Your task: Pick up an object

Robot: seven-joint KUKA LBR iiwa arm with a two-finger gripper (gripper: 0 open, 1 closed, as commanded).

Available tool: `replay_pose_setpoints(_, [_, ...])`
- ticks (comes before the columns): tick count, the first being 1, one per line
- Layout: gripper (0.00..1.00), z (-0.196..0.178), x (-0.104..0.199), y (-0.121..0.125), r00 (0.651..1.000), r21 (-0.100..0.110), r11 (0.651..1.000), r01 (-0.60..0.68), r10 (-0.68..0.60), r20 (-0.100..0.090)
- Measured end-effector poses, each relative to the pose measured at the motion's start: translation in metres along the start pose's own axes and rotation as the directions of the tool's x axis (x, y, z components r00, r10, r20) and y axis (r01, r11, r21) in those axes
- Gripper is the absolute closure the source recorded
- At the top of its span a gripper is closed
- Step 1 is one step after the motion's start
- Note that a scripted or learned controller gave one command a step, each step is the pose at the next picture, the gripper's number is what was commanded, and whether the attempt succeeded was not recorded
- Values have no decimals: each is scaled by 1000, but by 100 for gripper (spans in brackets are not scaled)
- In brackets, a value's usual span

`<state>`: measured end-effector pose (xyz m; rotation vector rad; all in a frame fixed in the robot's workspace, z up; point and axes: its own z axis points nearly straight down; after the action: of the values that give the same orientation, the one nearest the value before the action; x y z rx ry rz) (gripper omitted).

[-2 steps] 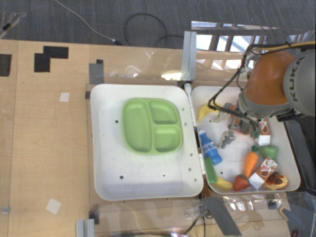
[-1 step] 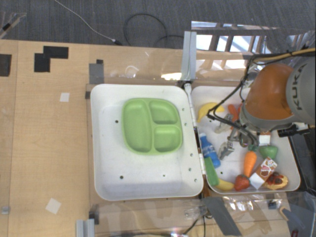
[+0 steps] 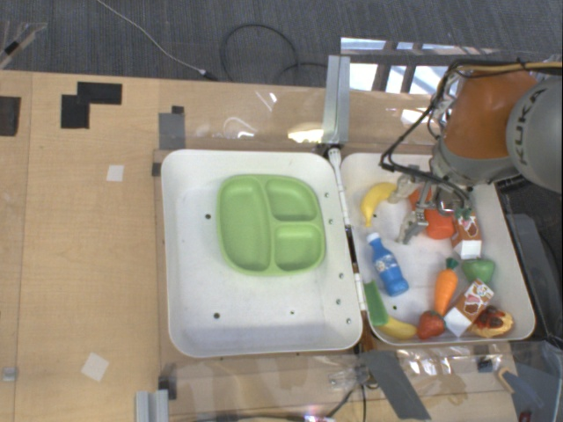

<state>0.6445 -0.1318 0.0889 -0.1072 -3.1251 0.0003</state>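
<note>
We've got the two-finger gripper down in the right-hand white bin, right over a small orange-red toy. Honestly can't tell whether it's grabbed anything; probably lining up a pick.

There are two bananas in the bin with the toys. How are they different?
The banana near the top lies in open view, curved, beside the gripper; the banana at the bottom is partly tucked against the right bin's front wall. The top one looks bigger and shows its whole curve; the bottom one shows less. The top one sits apart from other toys; the bottom one lies next to a red strawberry. Both are yellow.
</note>
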Motion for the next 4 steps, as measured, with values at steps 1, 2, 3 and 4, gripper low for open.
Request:
replay_pose_setpoints(1, [100,-15,-7,3,999,1,1000,2,-3,35])
replay_pose_setpoints(2, [100,-48,94,-53,986,7,986,165,-165,24])
replay_pose_setpoints(3, [0,-47,94,-49,985,3,985,171,-171,23])
replay_pose_setpoints(4, [0,0,112,-35,929,12,929,370,-370,30])
